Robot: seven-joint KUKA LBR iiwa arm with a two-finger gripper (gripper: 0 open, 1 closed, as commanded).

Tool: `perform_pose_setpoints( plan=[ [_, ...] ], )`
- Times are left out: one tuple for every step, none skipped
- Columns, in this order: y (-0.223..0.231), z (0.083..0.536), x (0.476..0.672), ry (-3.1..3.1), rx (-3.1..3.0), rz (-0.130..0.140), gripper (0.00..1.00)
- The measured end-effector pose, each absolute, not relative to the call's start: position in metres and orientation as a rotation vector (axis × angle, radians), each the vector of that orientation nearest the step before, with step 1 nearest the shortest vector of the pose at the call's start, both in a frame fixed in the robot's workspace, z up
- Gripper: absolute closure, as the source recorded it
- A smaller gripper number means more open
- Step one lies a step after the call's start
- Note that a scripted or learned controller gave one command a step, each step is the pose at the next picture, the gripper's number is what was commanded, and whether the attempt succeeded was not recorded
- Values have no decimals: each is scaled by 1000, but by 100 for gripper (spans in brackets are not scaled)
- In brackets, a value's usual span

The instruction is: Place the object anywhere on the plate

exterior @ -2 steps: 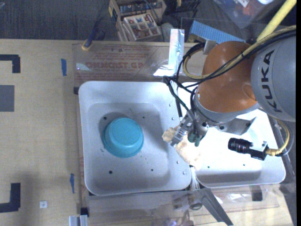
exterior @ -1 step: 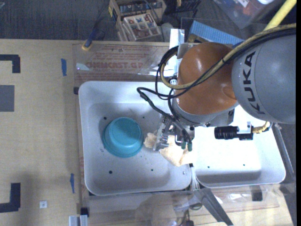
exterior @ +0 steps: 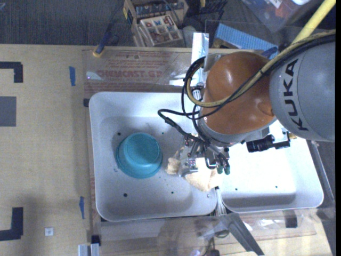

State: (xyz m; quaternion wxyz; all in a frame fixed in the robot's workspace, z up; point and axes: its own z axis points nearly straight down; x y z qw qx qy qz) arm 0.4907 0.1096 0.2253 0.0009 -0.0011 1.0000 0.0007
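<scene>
A teal round plate (exterior: pixel 139 154) lies in the left bin (exterior: pixel 106 116), left of centre. A pale cream object (exterior: pixel 201 181) lies on that bin's floor near the front right corner, with a small cream bit (exterior: pixel 172 167) just left of it. My gripper (exterior: pixel 201 161) hangs right over the cream object, partly hiding it. I cannot make out whether the object is between the gripper's parts or only beneath them. The gripper is about a hand's width to the right of the plate.
The right bin (exterior: pixel 277 191) sits brightly lit under the arm's grey and orange wrist (exterior: pixel 240 97). Black cables (exterior: pixel 176 119) loop from the wrist over the left bin. Boxes and clutter stand beyond the bins at the back.
</scene>
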Motion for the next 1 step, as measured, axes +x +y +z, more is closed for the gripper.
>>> perform_pose_setpoints(
  plan=[
    [110,225,491,3139,-3,2,0]
  ],
)
